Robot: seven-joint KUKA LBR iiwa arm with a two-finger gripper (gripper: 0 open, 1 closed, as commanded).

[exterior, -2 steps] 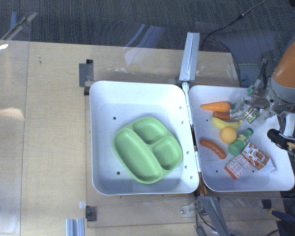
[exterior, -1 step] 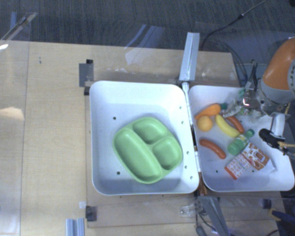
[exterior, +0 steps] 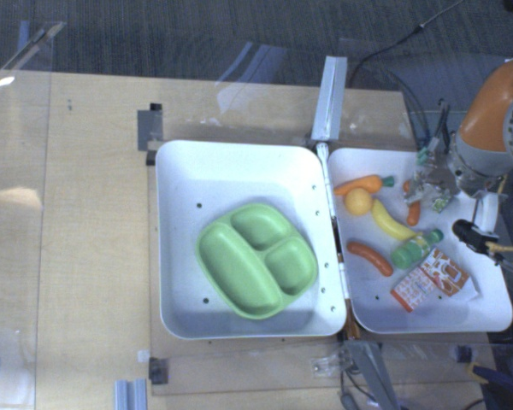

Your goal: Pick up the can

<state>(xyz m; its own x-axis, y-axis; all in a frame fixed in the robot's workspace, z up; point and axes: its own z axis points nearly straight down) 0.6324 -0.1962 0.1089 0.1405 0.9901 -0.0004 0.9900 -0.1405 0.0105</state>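
My gripper (exterior: 426, 184) hangs low over the far right part of the right bin (exterior: 496, 319), below the orange wrist band. Its metal fingers are blurred against the white floor. A small green piece (exterior: 440, 202) shows at the fingers' near side, and I cannot tell what it is. A short orange-red piece (exterior: 413, 213) lies just left of the gripper. Whatever lies directly under the gripper is hidden by it.
The right bin also holds a carrot (exterior: 360, 184), a lemon (exterior: 357, 201), a banana (exterior: 390, 223), a red sausage (exterior: 370, 258), a green bottle (exterior: 415, 248) and an orange-and-white carton (exterior: 431, 280). In the left bin (exterior: 179, 178) lies a green divided plate (exterior: 256, 259).
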